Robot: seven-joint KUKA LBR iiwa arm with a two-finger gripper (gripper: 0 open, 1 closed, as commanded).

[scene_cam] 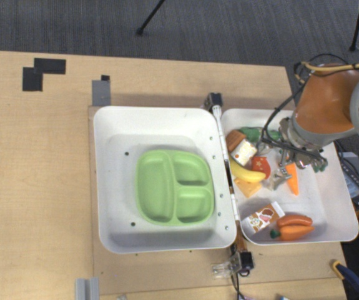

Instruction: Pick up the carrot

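The carrot [292, 182] is a short orange piece lying roughly upright in the picture in the middle of the right bin [338, 195]. My gripper [286, 176] hangs from the orange-banded wrist [324, 102] right over it. Grey gripper metal shows just left of the carrot's upper end and seems to touch it. The wrist hides the carrot's top. I cannot make out whether the carrot is gripped or just lies under the gripper.
Left of the carrot in the right bin lie a banana [248, 174], a red tomato [261, 165], a cheese wedge [250, 189], a brown and white piece [239, 146] and a green item [251, 132]. Nearer the front lie a hot dog [295, 225] and a small packet [260, 219]. The left bin [113, 167] holds a green divided plate [174, 187].
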